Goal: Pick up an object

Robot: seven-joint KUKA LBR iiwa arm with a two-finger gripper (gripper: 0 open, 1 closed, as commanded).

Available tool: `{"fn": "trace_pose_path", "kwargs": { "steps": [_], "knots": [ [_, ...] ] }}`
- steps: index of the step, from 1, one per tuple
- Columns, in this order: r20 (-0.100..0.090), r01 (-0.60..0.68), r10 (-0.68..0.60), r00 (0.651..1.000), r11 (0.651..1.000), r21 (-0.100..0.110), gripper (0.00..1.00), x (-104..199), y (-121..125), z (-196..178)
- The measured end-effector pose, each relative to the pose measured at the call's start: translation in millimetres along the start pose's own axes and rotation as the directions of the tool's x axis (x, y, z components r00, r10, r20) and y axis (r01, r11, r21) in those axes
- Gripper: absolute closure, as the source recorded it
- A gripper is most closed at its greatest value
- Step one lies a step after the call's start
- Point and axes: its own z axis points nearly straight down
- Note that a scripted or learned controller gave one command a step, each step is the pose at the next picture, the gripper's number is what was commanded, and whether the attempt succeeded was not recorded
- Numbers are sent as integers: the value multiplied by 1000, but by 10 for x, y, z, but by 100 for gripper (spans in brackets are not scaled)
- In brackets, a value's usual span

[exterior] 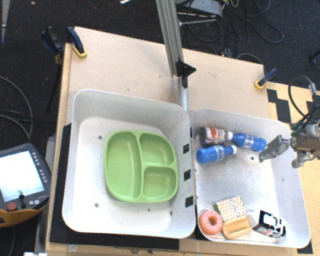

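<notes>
Gripper is hovering with fingers spread, holding nothing, over the right bin by the bench's right edge; nearest pick, a blue bottle, is lying just beside it, so descend straddling its width.

A robotics lab: teach pendant on the dark floor, loose cables (tangled), clamped bench.

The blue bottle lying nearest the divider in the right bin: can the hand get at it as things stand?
Probably yes. The hand hovers at the right bin's far right edge, and the blue bottle lies uncovered with bare floor beside it; a second blue bottle lies close behind.
</notes>
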Motion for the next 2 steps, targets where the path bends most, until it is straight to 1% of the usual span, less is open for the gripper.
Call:
{"fn": "trace_pose_path", "kwargs": {
  "steps": [1, 2],
  "knots": [
    [0, 0, 0, 1000, 1000, -1, 0, 1, 1, 0],
    [-1, -2, 2, 1000, 1000, 4, 0, 39, -70, 465]
  ]
}}
